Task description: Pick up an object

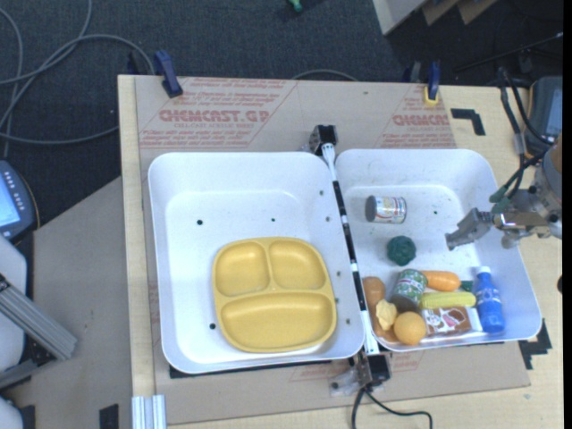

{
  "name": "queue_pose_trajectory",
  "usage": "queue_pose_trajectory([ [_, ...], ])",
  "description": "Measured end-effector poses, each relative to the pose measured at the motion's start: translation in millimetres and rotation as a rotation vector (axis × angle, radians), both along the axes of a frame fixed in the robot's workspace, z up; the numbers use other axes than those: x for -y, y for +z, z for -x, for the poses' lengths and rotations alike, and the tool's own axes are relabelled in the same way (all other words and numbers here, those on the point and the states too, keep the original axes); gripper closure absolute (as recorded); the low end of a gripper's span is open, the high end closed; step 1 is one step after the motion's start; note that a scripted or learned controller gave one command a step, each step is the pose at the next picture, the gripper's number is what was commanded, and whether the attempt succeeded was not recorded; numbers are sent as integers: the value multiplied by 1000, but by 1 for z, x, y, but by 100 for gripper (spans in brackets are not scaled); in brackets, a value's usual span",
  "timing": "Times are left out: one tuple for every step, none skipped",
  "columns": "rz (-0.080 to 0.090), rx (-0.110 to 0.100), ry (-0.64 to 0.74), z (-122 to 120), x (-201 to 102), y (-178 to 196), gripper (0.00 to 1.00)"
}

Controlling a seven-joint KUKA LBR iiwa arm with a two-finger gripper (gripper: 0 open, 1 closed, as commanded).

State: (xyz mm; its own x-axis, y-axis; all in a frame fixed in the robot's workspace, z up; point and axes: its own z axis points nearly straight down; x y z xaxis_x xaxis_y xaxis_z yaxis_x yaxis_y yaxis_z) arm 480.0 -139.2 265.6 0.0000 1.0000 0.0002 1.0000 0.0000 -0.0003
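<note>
Camera view from above shows me the counter [223, 119], a tan board printed with red lettering, bearing two shallow white bins side by side. My claw [468, 229] comes in from the right edge and sits over the right part of the right white bin [465, 170]; its grey fingers point left toward the bin's middle, and I cannot tell from this angle whether they stand wide or narrow, and I see nothing between them. Candidate objects for picking lie in that right bin. A small silver can with a red label [386, 208] lies on its side near the bin's upper middle, well apart from the claw. Below it rests a dark green rounded lump [401, 249], just left of and below the claw tip. Along the bin's near edge a cluster crowds together: a brown oval piece [374, 290], a round orange fruit [410, 328], a pale yellow piece [386, 312], a green-and-white packet [410, 285], an orange carrot-like piece [442, 281], a yellow banana-shaped piece [450, 300] and a blue plastic bottle with a white cap [488, 301] at the right end. Over in the left white bin [179, 195] I see a yellow plastic tray with three compartments [273, 293], lying flat toward the near side.
</note>
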Motion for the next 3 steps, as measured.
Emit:
queue_pose_trajectory([
  [6, 3, -4, 0, -35, -180, 0],
  [2, 3, -3, 1, -36, -166, 100],
  [0, 16, 9, -81, -84, -75, 100],
])
